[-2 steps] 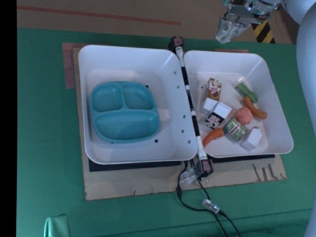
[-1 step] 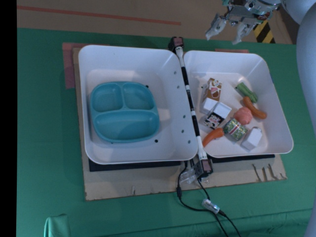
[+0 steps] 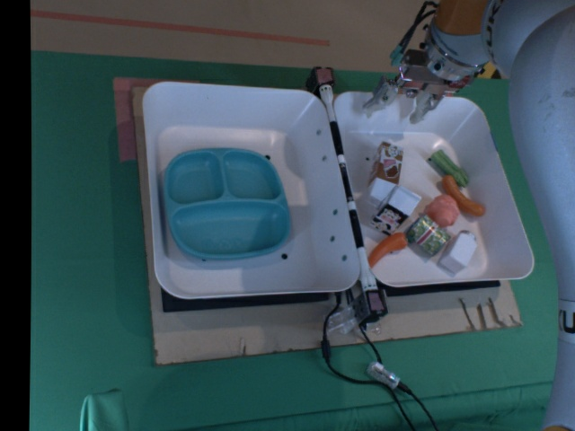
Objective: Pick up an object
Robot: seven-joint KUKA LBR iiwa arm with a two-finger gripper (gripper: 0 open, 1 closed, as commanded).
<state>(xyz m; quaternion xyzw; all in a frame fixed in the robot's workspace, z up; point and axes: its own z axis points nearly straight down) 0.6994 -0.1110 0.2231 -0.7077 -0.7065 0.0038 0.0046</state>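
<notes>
The tool (image 3: 402,100) hangs over the back edge of the right bin (image 3: 503,241), with its fingers spread apart and nothing between them. The toys lie lower down in that bin, apart from the tool. A small printed carton (image 3: 388,161) is the nearest one. Close by lie a green bean-shaped toy (image 3: 446,166) and an orange sausage shape (image 3: 463,196). Further forward, packed close together, sit a white box (image 3: 393,206), a round pink lump (image 3: 442,208), a shiny green can (image 3: 428,235), an orange carrot (image 3: 387,247) and a little white house-shaped carton (image 3: 459,251). The left bin (image 3: 180,106) holds a smooth blue plate (image 3: 225,203) with three sections. Both bins sit on cardboard on the green table (image 3: 81,241).
</notes>
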